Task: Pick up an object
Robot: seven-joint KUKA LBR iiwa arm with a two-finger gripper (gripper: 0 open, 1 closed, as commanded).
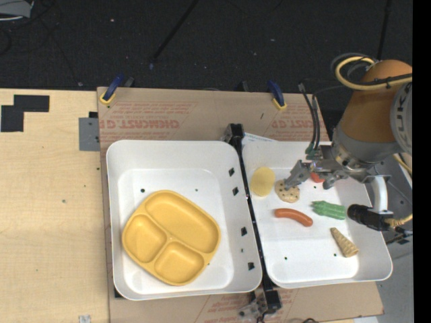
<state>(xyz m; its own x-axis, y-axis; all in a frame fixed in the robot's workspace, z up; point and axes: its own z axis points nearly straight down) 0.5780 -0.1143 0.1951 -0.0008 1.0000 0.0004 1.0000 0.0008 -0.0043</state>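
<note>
grey arm [367,150], orange band (yellow cable)

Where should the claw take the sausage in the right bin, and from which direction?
Grip the sausage across its middle, coming straight down. It lies flat and slender on the bin floor, apart from the cookie and green piece, so fingers fit either side.

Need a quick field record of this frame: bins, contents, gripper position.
left bin: holds a yellow divided plate, three compartments
right bin: holds five small items
items: pale yellow disc, cookie, sausage, green toy, cone
gripper: low in the right bin, right beside the cookie's upper edge
arm: enters from the view's right
grasp: nothing seen between the fingers
contact with cookie: cannot tell
</note>
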